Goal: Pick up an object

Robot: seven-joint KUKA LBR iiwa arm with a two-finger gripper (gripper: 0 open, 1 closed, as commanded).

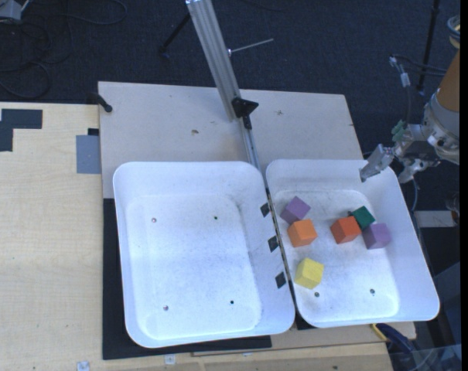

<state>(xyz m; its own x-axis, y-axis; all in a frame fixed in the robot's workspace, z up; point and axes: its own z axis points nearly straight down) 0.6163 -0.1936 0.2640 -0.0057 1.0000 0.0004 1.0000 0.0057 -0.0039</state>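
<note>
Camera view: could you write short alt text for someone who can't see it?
Seen from above, two shallow white bins sit side by side; the right bin holds six small blocks: two purple, two orange, one green, one yellow. The robot's gripper hovers over that bin's far right corner, holding nothing, beside the left bin.

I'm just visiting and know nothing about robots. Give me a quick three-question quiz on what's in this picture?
1. True or false: all the blocks lie in the right bin.
2. How many blocks are there?
3. Which block touches the green block? A) yellow block B) red block C) left purple block

Key:
1. True.
2. Six, counting the orange block and the right purple block.
3. B. The gripper hangs above the bin's far right corner.
</note>
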